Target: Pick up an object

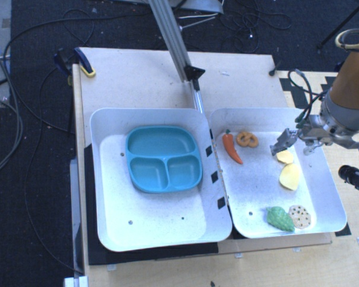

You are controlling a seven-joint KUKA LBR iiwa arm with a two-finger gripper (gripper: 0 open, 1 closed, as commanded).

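In the camera view we see the arm reaching in from the right, with the end effector over the right bin, near its far right part. Its grey fingers stand apart, one toward the bin's middle and one toward the right wall, with nothing between them, so we read it as wide and holding nothing.

Just below the end effector, nearly touching the nearer finger, lies a small yellow piece. A little further below it sits a larger yellow chunk; the two are close, but we cannot tell if they touch.

To the left of the end effector, toward the divide between the bins, we find a pretzel and, just beside it, an orange carrot lying at a slant. Well below the end effector, at the bin's near edge, a green leaf and a speckled cookie rest side by side, touching or nearly so.

Far to the left of the end effector, the left bin holds a blue tray with three compartments. Both bins sit on the table.
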